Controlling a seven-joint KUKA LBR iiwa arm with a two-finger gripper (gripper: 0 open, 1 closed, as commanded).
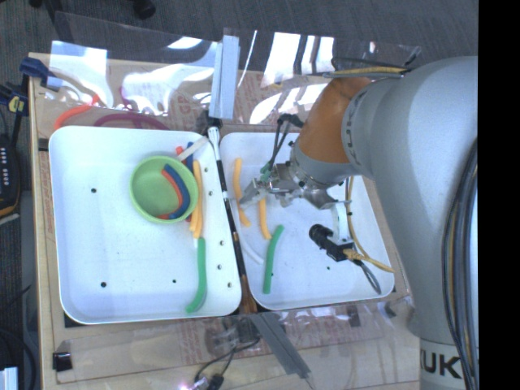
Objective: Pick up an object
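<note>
Two white bins, arm's bulk hides right bin's far side, claw grip unreadable

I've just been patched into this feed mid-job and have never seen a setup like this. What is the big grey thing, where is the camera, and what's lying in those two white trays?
The big grey shape with the orange band is a robot arm reaching in from the right. The one camera is fixed above the bench and looks down at a slant.

The arm's hand hangs low over the right bin, near its left side. Its fingers are too small and cluttered to judge, and I cannot see anything held.

In the right bin lie a few thin orange sticks and a green stick, close to the hand. A black cable connector hangs off the arm there too.

The left bin holds a green bowl with red and blue pieces inside, orange sticks beside it, and a long curved green stick along its right side.
</note>
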